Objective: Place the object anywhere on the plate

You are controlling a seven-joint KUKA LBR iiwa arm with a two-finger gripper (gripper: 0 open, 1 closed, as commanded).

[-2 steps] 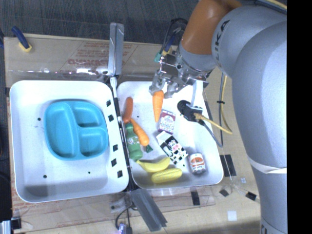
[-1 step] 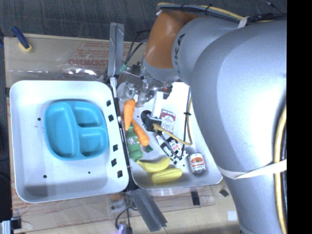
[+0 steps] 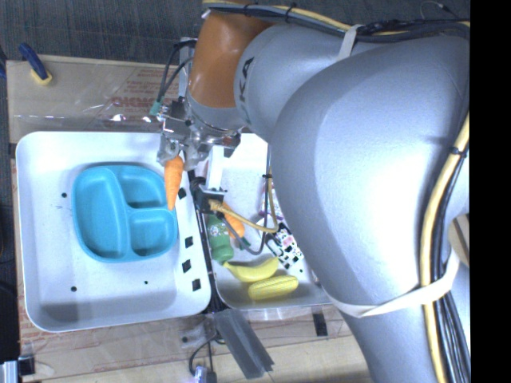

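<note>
1. The carrot (image 3: 172, 179) hangs point-down beneath the hand (image 3: 177, 152), its broad end tucked up under the hand; it looks gripped there, though the contact itself is partly hidden.
2. Taking the blue plate (image 3: 124, 211) as landmark: the carrot sits just at the plate's right rim, apparently above it rather than resting on it; so the lift seems done, while the carry over the plate and the release are left.
3. The plate is smooth, glossy plastic, rounded at the corners and split into three compartments; it lies in the left white bin (image 3: 48, 294), a shallow matte tray.
4. The carrot is a tapered orange cone with a dull skin.
5. Right of the plate, past the bins' shared wall, lie two yellow bananas (image 3: 259, 278), curved and waxy, with other small items too jumbled to name.
</note>
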